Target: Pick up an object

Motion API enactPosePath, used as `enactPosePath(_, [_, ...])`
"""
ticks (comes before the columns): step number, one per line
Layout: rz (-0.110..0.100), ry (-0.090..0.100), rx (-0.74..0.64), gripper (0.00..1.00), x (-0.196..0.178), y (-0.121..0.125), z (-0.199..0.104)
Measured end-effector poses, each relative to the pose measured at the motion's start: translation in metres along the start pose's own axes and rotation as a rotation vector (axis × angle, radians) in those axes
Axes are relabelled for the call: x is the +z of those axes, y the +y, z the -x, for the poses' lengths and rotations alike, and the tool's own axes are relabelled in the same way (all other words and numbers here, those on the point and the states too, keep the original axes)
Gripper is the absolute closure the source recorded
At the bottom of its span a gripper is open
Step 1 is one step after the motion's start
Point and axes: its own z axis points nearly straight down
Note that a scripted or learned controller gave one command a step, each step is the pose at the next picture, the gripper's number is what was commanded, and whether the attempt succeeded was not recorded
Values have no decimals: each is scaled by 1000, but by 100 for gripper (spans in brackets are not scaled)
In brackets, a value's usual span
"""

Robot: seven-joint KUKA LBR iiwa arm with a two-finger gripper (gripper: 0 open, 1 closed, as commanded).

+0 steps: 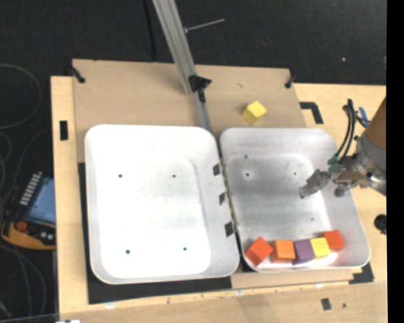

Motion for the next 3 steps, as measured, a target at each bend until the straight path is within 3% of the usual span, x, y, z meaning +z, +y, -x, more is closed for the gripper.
enactPosePath(1, [-7, 2, -8, 0, 117, 3, -76])
enactPosePath(2, [7, -1, -8, 0, 84, 125, -94])
enactPosePath(3, [-5, 0, -8, 0, 120, 99, -107])
